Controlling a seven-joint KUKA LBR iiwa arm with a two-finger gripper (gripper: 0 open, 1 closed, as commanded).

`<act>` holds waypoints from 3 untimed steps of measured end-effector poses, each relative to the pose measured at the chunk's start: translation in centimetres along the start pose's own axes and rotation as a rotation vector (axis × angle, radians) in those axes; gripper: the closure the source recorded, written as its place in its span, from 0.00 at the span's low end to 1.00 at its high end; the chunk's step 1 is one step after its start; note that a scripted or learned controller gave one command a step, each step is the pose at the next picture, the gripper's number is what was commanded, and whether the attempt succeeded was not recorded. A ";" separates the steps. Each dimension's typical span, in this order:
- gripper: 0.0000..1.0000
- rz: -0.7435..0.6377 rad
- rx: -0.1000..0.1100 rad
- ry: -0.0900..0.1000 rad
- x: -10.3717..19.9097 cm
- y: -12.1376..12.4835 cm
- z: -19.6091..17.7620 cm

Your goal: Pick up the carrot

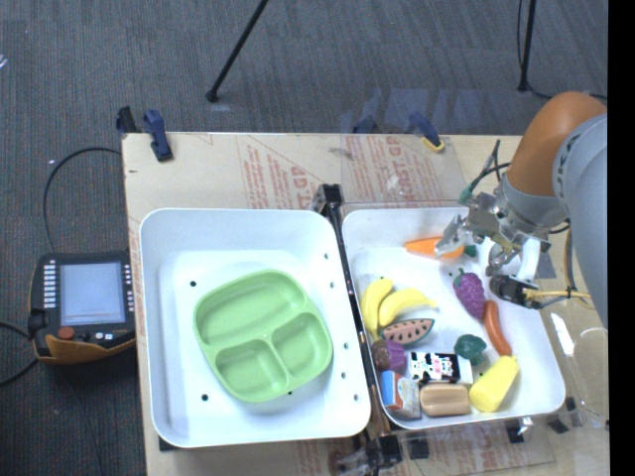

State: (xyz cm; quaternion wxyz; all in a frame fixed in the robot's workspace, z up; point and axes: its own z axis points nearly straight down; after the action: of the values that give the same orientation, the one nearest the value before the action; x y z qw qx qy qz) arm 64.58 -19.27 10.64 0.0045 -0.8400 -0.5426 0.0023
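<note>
Lying at the far end of the right bin (362,228), the carrot (427,247) meets the gripper (458,245) at its thick end; you cannot tell whether it is clamped. Likely light, stiff, slick plastic: grip mid-body.

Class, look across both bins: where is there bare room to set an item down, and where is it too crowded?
Free: the left bin's floor around the green divided plate, and the plate's compartments. In the right bin, the bare strip between the carrot and the bananas. Crowded: the right bin's near half, packed with toy food.
</note>
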 end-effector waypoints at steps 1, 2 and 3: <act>0.00 0.105 0.007 0.001 -0.3 -0.1 2.0; 1.00 0.099 0.002 0.001 -0.2 0.0 1.0; 0.00 0.098 0.003 0.000 -0.2 0.0 1.0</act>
State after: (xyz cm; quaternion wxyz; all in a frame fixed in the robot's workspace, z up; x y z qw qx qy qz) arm 64.50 -19.41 9.62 0.0057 -0.8655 -0.5008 0.0031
